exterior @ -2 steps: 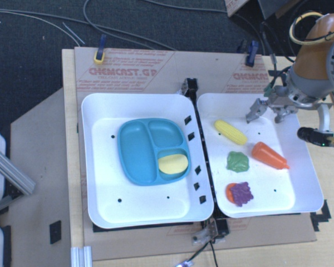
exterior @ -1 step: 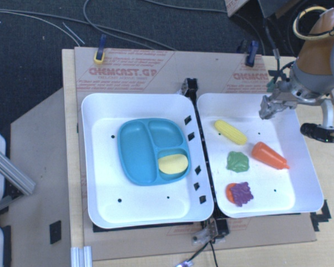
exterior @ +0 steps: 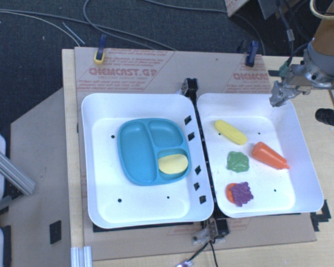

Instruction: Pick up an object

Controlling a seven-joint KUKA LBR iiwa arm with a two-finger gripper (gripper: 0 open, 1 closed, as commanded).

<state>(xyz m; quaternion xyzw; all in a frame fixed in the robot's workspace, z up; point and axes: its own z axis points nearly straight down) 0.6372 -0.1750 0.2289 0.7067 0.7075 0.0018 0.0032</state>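
Yellow corn cob toy (exterior: 230, 132): lying tilted in the right white bin (exterior: 300, 143), upper left part.
Orange carrot toy (exterior: 269, 155): lying aslant, just right of the greens, pointing lower right.
Green leafy lettuce toy (exterior: 237, 161): sitting mid-bin, below the corn.
Purple grape bunch toy (exterior: 240, 193): resting near the bin's front, an orange-red piece showing at its left.
Pale yellow oval toy (exterior: 172, 163): lying in the blue divided plate's (exterior: 138, 149) lower right compartment, left white bin (exterior: 100, 166).

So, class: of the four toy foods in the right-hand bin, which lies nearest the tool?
The yellow corn cob: it lies at the bin's far end, closest to the tool.
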